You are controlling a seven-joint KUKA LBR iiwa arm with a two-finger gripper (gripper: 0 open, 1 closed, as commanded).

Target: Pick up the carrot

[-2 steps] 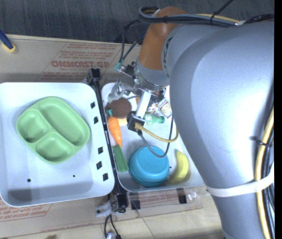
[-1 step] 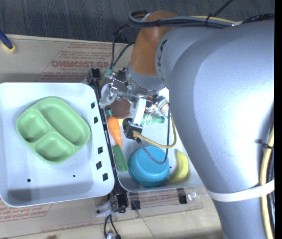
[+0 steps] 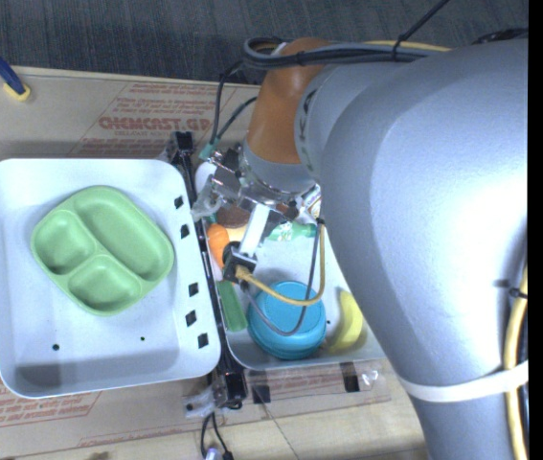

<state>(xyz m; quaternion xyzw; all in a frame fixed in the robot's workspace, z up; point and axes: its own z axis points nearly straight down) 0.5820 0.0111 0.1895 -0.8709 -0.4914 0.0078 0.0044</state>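
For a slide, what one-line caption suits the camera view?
Tool by the carrot in the right bin, near blue bowl and banana; green plate left.

A light green three-compartment plastic plate point(image 3: 103, 247) is laid in the left white bin point(image 3: 89, 348); a round blue bowl point(image 3: 288, 322) is flanked by a yellow banana point(image 3: 350, 322).

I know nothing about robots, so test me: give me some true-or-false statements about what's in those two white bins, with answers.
1. The green divided plastic plate lies in the left white bin. True.
2. The round blue bowl sits on that plate. False: it is in the right white bin.
3. The yellow banana lies beside the blue bowl. True.
4. The orange carrot lies in the left bin. False: it is in the right bin, near its left wall.
5. The grey robot arm hangs over the right bin. True.
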